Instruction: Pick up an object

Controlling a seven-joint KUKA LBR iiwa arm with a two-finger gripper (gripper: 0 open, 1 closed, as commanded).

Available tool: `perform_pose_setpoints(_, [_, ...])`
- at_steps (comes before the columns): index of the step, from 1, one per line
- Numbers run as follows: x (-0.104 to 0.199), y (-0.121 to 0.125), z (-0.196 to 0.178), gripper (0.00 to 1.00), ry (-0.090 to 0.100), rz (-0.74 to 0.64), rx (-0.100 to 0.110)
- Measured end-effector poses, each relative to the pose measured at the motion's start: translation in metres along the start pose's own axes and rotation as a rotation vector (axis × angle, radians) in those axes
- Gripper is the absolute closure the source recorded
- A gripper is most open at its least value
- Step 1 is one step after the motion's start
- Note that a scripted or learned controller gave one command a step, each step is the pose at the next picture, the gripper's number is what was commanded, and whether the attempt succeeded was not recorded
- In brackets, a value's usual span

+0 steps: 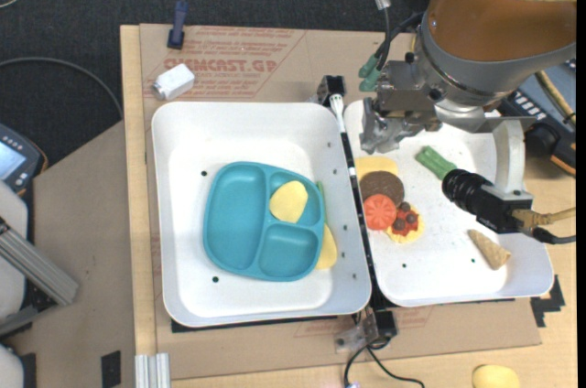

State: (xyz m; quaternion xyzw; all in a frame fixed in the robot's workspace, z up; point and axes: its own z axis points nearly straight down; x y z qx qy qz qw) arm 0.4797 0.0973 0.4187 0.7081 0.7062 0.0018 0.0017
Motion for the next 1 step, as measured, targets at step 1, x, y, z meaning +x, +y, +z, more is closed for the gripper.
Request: perform_pose_setpoints(1, [0.0016,0.0004,-0.0095,1.0,0.0,-0.004,-0.001])
